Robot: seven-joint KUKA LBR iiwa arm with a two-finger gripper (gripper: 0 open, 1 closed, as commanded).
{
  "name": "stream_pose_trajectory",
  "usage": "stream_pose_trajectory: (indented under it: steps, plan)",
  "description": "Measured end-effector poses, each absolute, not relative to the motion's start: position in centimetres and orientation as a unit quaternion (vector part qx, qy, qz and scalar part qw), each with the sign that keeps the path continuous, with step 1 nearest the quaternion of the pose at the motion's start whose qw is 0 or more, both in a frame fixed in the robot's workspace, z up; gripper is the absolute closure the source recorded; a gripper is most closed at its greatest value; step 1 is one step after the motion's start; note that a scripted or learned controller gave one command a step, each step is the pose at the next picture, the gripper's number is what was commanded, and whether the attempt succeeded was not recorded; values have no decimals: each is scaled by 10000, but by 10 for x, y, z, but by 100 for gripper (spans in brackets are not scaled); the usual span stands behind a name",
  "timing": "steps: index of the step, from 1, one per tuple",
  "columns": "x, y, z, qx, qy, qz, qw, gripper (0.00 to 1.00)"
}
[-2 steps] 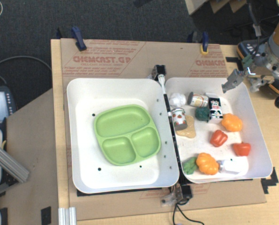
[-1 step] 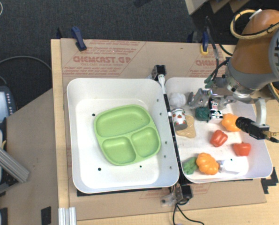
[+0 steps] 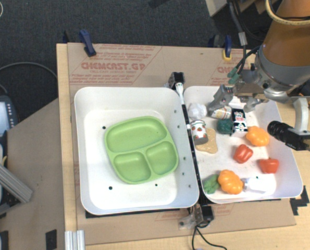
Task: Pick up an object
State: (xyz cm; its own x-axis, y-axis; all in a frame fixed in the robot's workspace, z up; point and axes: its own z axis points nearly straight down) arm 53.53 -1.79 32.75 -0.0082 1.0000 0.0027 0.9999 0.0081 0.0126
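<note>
Nearest the camera in the right bin (image 3: 295, 184), an orange pepper-like toy (image 3: 230, 181) lies touching a green piece (image 3: 211, 183), with a white packet (image 3: 261, 183) just beside it. Farther in sit two red toys (image 3: 243, 153) (image 3: 269, 165), an orange fruit (image 3: 257, 136) and a beige flat shape (image 3: 209, 142) (partly under a small can (image 3: 199, 131)). The left bin (image 3: 87, 139) holds a green divided plate (image 3: 140, 149). Farthest back, the tool (image 3: 233, 102) hovers over a black-and-white carton (image 3: 239, 121) and a dark green toy (image 3: 225, 126); whether it is open or closed cannot be told. The desk (image 3: 118, 64) carries both bins.
</note>
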Motion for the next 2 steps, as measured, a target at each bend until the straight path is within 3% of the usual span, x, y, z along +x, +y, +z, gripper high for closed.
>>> stream_pose_trajectory:
  steps: [1,2]
  plan:
    - [478,55,414,7035,7107,47,21,0]
    - [480,85,544,7049,7092,80,47,0]
